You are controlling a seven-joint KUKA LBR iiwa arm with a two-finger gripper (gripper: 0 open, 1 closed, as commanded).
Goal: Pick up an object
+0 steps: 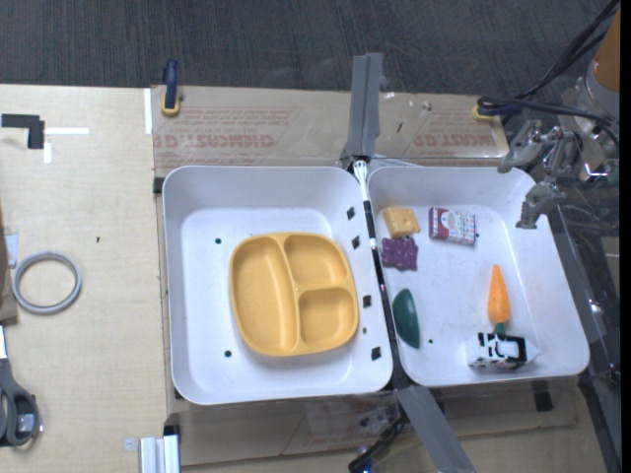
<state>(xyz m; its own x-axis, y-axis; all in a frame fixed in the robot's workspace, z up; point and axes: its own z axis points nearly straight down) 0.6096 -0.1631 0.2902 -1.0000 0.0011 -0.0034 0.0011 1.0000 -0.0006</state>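
Holding a yellow tray [293, 294], left bin [187, 264]; carrot [498, 294] in right bin [552, 294]

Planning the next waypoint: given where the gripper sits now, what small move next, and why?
Probably move the gripper left and forward over the right bin, toward the carrot. It sits at the bin's far right rim, above the objects and holding nothing. The carrot lies apart from the black-and-white item and the carton, so it looks the easiest target.
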